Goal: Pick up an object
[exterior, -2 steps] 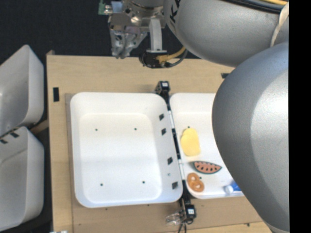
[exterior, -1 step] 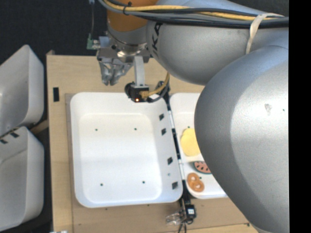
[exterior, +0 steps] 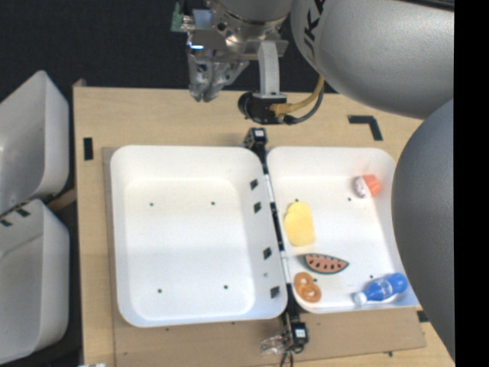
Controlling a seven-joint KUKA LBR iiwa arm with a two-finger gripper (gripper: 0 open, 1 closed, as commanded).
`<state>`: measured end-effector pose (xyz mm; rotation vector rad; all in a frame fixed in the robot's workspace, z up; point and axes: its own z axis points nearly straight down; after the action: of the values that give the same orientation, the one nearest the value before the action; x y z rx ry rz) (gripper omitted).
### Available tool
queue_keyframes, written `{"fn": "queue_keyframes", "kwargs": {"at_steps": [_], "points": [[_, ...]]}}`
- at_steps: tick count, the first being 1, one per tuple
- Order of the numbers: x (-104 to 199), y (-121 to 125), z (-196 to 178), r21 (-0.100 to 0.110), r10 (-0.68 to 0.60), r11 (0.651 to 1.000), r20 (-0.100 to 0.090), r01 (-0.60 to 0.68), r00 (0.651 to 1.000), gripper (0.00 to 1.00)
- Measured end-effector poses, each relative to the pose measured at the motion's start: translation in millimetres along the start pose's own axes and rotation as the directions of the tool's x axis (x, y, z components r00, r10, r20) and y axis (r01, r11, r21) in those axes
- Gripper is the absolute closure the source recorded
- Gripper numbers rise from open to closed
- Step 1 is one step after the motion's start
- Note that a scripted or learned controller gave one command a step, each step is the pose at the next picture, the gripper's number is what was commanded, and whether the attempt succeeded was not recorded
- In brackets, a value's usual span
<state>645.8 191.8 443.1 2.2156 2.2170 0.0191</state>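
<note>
Two white bins (exterior: pixel 183 312) sit on a tan bench (exterior: pixel 153 105). Inside the right bin (exterior: pixel 336 159): a pale yellow block (exterior: pixel 299 223), red-orange seeded slice (exterior: pixel 326 264), blue bottle (exterior: pixel 383 288), orange cup (exterior: pixel 367 185).

The pincer (exterior: pixel 216 73) looks like bare grey metal, dully shiny. Below it, the worktop (exterior: pixel 164 109) is pale matt wood. The bins (exterior: pixel 114 205) beneath are smooth white plastic with a soft sheen. The arm (exterior: pixel 382 44) beside the pincer has a smooth grey satin shell.

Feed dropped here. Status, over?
Gripper high beyond the bins, holding nothing visible. Yellow block, slice, pretzel, blue bottle in right bin. Nothing obstructing.
</note>
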Motion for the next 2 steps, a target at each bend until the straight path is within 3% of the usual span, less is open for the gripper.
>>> {"fn": "queue_keyframes", "kwargs": {"at_steps": [1,2], "points": [[31,-35,94,0.023,-0.005,1.0,0.006,0.004,1.0,1.0],[27,-64,-41,-0.002,-0.005,1.0,-0.003,0.005,1.0,1.0]]}}
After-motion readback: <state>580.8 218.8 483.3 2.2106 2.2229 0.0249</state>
